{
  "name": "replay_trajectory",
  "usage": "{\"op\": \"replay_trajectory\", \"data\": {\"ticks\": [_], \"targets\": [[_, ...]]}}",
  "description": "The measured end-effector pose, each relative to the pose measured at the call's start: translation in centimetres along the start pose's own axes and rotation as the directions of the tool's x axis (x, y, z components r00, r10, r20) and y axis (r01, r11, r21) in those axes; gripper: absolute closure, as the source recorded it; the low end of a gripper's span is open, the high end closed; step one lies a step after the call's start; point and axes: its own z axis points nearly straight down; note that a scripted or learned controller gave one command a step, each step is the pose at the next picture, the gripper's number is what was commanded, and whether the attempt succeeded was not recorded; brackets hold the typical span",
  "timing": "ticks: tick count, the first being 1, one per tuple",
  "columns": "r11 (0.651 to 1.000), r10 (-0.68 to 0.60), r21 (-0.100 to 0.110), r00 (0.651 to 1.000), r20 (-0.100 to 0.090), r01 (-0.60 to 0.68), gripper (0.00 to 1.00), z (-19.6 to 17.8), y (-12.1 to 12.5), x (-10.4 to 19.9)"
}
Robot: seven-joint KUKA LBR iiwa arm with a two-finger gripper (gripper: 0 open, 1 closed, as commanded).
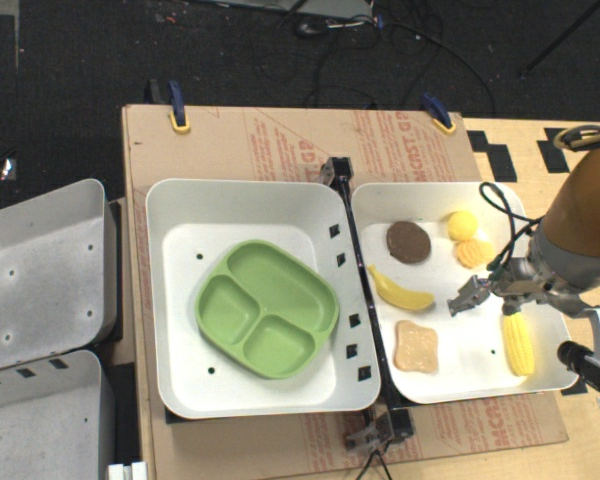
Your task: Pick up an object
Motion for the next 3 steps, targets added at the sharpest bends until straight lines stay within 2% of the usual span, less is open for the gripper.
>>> {"op": "replay_trajectory", "data": {"ticks": [1,2,3], "targets": [[1.0,-0.001,0.001,1.0,-0.001,0.001,0.0,5.9,0.3,0.9],[1.0,0.001,-0.004,1.0,0.001,-0.001,1.0,4.6,0.4,0.8],[1.0,-0.004,-0.009,1.0,0.003,0.004,1.0,-1.7,0.2,0.7]]}}
